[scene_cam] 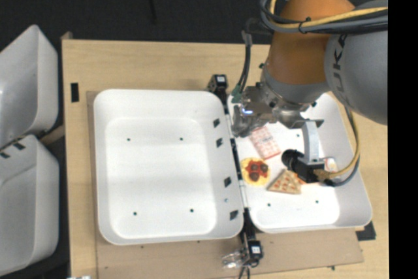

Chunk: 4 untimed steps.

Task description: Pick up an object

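Observation:
Three small things lie in the right bin (pixel 326 212), near its left wall. A pink and white checked packet (pixel 264 141) is the farthest back. In front of it sits a round yellow piece with dark red berries on top (pixel 255 171). A toy pizza slice (pixel 285 183) lies just right of that piece. My gripper (pixel 247 113) hangs over the bin's back left corner, just behind the packet and under the orange wrist. The arm's bulk hides the back of this bin. Nothing shows between the gripper and the toys.
The left bin (pixel 157 166) lies beside the right one, with a row of black clips (pixel 228 160) along their shared wall. White moulded shapes (pixel 23 140) stand off the bench at the far left. The wooden bench (pixel 150 55) frames both bins.

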Motion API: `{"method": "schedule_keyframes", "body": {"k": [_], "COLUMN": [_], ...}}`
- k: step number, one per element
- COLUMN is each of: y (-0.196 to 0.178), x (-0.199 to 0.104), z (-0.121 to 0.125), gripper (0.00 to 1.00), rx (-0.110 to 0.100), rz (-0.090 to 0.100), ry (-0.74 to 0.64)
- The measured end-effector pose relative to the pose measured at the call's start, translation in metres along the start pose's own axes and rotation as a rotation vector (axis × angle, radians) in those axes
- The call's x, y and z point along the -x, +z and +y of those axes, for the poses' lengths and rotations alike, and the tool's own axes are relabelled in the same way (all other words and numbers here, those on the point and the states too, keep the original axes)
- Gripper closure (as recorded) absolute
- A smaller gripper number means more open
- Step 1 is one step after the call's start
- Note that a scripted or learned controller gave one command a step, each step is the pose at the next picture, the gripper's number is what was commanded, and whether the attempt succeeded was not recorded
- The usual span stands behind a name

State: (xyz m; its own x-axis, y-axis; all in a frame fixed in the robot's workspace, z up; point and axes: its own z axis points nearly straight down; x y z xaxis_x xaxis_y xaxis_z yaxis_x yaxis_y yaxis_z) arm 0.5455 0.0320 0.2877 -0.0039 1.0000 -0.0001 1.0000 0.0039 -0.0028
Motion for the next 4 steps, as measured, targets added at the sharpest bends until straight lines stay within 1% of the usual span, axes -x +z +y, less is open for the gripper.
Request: {"method": "schedule_keyframes", "body": {"k": [1, 2, 3, 4], "y": [-0.041, -0.073, -0.201, -0.086], "x": [-0.043, -0.024, -0.076, -0.077], "z": [-0.027, -0.056, -0.055, -0.056], "gripper": [1.0, 1.0, 1.0, 1.0], "rx": [0.007, 0.008, 0.02, -0.007], "rz": [0.003, 0.001, 0.005, -0.003], "ry": [-0.002, 0.005, -0.005, 0.004]}}
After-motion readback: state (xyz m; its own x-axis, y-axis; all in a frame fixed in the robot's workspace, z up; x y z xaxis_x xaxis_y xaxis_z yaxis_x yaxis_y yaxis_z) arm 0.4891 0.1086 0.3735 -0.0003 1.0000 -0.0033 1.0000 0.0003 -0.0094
